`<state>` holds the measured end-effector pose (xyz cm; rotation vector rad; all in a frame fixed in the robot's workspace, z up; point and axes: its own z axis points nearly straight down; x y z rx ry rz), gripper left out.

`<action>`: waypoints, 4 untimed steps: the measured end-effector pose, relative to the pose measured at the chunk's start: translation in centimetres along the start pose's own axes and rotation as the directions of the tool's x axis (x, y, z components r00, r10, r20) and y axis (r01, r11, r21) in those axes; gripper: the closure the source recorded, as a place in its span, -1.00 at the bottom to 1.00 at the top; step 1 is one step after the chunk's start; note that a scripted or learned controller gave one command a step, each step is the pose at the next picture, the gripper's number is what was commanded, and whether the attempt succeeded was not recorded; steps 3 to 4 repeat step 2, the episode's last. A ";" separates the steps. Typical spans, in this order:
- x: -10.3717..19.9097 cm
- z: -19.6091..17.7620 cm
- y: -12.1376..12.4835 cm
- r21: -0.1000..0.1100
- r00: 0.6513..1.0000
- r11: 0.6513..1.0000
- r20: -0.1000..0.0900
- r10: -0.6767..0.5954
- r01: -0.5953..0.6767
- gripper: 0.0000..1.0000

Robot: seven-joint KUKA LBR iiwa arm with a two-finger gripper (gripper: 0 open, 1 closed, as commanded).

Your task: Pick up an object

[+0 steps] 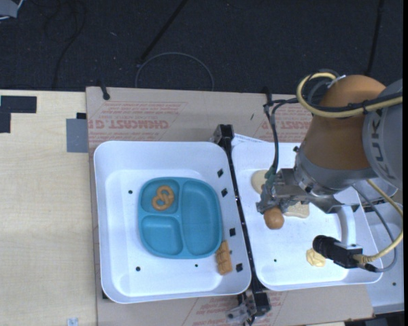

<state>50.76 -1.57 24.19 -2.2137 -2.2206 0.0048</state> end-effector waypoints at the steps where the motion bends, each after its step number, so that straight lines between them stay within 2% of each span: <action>1: 5.7 -0.3 0.7 -0.003 1.000 1.000 0.001 -0.002 0.002 1.00; 2: 10.3 1.6 2.3 -0.002 1.000 1.000 0.002 0.000 0.000 1.00; 4: 10.3 1.6 2.3 -0.002 1.000 1.000 0.002 0.000 0.000 1.00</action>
